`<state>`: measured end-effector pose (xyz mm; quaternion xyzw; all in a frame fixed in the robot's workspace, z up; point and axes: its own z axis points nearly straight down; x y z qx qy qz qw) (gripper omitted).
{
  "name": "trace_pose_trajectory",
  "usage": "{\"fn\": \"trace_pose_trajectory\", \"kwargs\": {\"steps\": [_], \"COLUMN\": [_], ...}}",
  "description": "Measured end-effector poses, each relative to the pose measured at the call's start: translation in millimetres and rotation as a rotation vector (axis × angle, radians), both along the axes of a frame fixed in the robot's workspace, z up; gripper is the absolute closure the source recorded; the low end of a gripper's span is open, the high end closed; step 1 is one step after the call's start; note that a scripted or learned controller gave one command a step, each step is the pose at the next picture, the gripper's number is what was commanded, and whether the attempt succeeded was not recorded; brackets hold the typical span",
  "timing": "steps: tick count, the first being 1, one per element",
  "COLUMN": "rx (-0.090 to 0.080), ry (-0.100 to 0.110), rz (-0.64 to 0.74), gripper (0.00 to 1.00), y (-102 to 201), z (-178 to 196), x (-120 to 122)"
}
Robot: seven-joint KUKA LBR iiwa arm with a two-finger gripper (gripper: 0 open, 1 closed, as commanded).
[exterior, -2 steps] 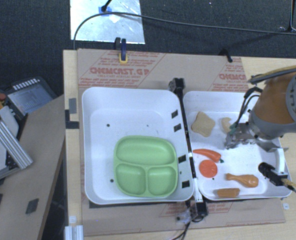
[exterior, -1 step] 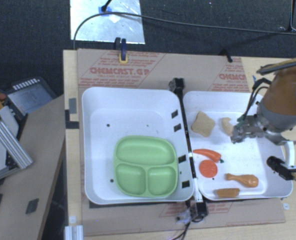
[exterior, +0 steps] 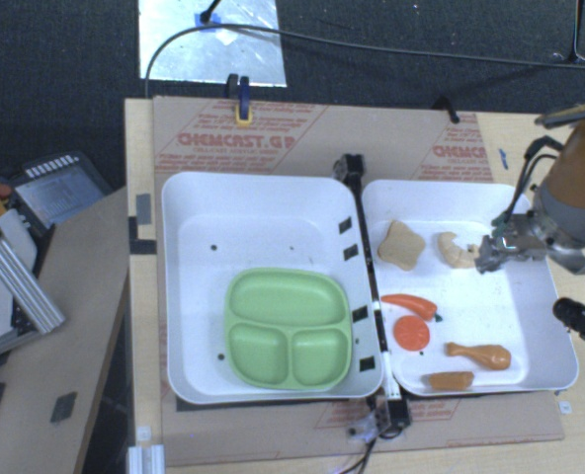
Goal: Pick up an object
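Observation:
The right bin (exterior: 530, 294) holds several toy foods: a tan bread slice (exterior: 402, 246), a pale bitten piece (exterior: 456, 250), a red-orange pepper (exterior: 411, 305), an orange-red round slice (exterior: 411, 334), a chicken drumstick (exterior: 480, 355) and a small brown piece (exterior: 449, 380). My gripper (exterior: 491, 256) hangs low at the right side of this bin, just to the right of the pale bitten piece and very close to it. The wrist hides its fingers.
The left bin (exterior: 258, 215) carries a green divided plate (exterior: 288, 326). A black divider with clips (exterior: 364, 275) runs between the bins. Both bins rest on a cardboard sheet (exterior: 302, 136). The arm's orange-banded body (exterior: 579, 181) leans over the right rim.

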<state>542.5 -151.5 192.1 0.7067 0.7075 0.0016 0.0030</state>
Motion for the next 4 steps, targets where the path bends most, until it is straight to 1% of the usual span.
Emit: {"fn": "trace_pose_trajectory", "kwargs": {"steps": [1,2,3,4], "rx": [0.0,0.003,0.002,0.003], "ry": [-0.001,0.003,0.002,0.006], "rz": [0.004,0.009,0.008,0.009], "gripper": [1.0,1.0,1.0,1.0], "y": [8,68,126,182], "z": [61,62,58,43], "x": [2,15,38,46]}}
